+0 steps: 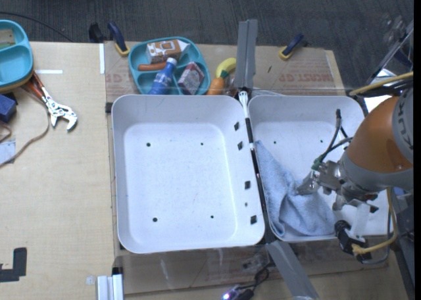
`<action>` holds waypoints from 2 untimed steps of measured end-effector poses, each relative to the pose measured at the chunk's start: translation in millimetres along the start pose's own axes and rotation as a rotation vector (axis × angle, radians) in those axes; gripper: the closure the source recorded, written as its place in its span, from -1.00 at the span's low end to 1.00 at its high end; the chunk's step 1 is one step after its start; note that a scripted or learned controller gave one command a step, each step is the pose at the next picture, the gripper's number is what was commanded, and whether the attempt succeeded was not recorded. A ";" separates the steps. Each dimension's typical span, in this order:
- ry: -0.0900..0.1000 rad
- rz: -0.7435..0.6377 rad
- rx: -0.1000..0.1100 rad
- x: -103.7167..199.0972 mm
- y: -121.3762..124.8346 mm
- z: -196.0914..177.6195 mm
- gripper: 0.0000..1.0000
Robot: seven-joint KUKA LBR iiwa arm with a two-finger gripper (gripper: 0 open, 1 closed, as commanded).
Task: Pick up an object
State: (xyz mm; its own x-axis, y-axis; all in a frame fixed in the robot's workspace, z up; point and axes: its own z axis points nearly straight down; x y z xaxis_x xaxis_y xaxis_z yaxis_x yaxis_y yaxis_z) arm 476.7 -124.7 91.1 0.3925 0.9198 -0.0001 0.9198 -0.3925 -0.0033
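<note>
Whether the jaws are spread or pressed together, I cannot tell: the gripper (309, 185) is seen from above, and its tip is low against the cloth, hidden by the wrist body. It is not possible to see any cloth between them.

Largest on the bench are the two white bins, side by side. Left bin (181, 174) shows a bare speckled floor with a few small dark dots. Right bin (296, 134) has the grey arm (378, 154), with its orange band, reaching in from the right side, and cables loop around the wrist.

A pale blue-grey towel (289, 203) lies crumpled in the right bin, along the left wall and down into the near-left corner. The gripper is at the towel's right edge and seems to touch it.

Behind the bins stands a teal divided tray (139, 68) with a blue bottle (162, 76), a small box and some packets inside. Just beside this tray, to the right, is a yellow banana-like toy (225, 67). Far to the left lies a metal adjustable wrench (60, 113), near the edge of a second teal tray (16, 62).
</note>
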 end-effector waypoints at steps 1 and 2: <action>0.000 0.005 0.001 -0.9 0.5 -8.8 1.00; -0.002 -0.083 -0.002 -48.8 21.5 -108.2 1.00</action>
State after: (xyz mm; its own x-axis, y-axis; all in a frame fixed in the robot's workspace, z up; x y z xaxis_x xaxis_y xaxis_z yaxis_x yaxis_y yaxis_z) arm 477.6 -178.2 199.2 0.3149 0.9491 -0.0021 0.9491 -0.3149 -0.0012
